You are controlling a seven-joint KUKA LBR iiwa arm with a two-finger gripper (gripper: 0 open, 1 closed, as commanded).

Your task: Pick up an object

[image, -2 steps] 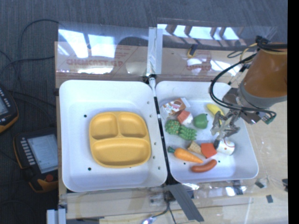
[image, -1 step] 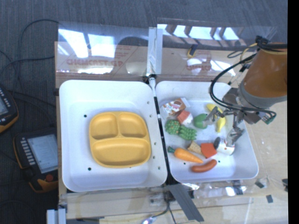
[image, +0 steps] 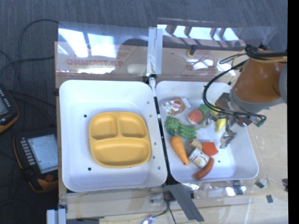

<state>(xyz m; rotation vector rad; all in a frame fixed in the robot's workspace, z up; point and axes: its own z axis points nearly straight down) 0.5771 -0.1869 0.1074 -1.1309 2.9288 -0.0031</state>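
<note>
The end effector (image: 227, 136) is hanging over the right bin (image: 245, 162), near a red block (image: 210, 148). Its fingers are looking slightly parted, gripping nothing.

Tray (image: 120, 139) in left bin (image: 74, 97)

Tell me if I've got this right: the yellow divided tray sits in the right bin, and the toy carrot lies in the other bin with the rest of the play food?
Not quite. The camera view shows the yellow divided tray in the left bin; the toy carrot lies in the right bin with the play food.
</note>
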